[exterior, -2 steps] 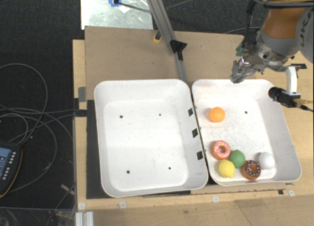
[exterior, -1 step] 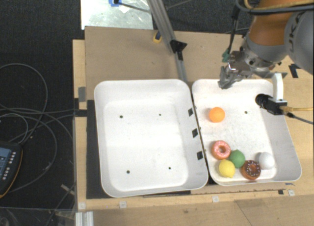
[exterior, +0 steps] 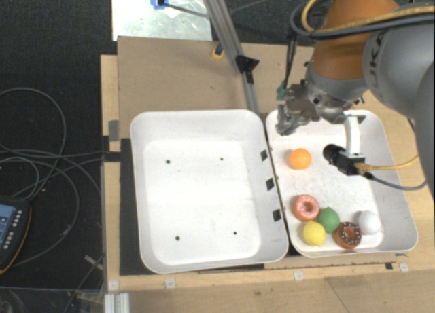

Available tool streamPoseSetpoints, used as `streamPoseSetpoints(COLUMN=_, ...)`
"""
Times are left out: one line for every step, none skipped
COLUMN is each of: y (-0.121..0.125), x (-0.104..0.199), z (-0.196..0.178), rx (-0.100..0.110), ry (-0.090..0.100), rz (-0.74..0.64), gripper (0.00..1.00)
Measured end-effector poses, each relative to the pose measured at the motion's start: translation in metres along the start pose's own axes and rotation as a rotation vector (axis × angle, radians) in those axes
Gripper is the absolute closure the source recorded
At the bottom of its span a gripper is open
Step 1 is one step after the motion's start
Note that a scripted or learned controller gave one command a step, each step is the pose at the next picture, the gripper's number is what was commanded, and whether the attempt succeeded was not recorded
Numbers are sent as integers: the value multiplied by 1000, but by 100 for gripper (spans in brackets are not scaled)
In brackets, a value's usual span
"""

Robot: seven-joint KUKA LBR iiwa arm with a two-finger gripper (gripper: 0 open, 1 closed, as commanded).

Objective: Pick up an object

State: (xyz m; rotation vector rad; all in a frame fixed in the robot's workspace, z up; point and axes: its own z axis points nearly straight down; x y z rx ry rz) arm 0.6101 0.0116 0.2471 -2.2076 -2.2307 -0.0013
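Over right bin (exterior: 401, 227), hand (exterior: 289, 123), orange ball (exterior: 300, 159) beneath

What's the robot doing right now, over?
Pincer above right bin's far corner, holding nothing visible. Orange ball nearest, untouched. Nothing in the way.
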Motion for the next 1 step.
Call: streamPoseSetpoints(y=-20, x=56, z=-1, rx=-1, ry=0, rz=-1, gripper=100)
